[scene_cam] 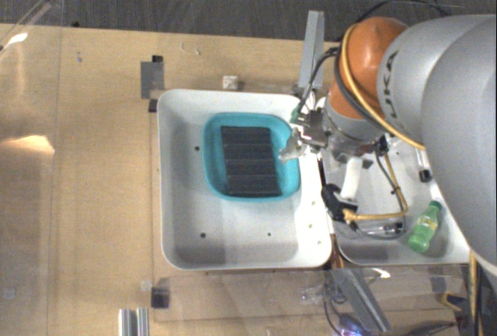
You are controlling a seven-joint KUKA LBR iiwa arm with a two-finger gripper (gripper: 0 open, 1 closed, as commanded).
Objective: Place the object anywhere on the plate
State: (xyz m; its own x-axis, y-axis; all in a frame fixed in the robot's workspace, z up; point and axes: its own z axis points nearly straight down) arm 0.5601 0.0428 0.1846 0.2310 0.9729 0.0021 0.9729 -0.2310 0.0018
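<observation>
Jaws: low at the plate's right rim, above the wall the two bins share. Wrist housing hides them; cannot tell whether apart or together, and nothing is seen held between them.

Plate [211, 142]: teal, rounded-rectangle, raised lip, glossy plastic look. It sits in the left bin [182, 237], toward the far side, just left of the jaws.

Dark slab [248, 162]: black, matte, cross-ribbed, rectangular. Lies flat on the plate, long axis running far to near, inside the lip on all sides. If this is the task's thing, it already rests where it should.

Green object [425, 227]: translucent, bottle-like, lying in the right bin [388, 253] at its near side, well right of and nearer than the jaws, partly under the arm [435, 78]. If this is the object, the jaws must travel right for it, away from the plate.

Tabletop [78, 171]: pale wood, smooth.
</observation>
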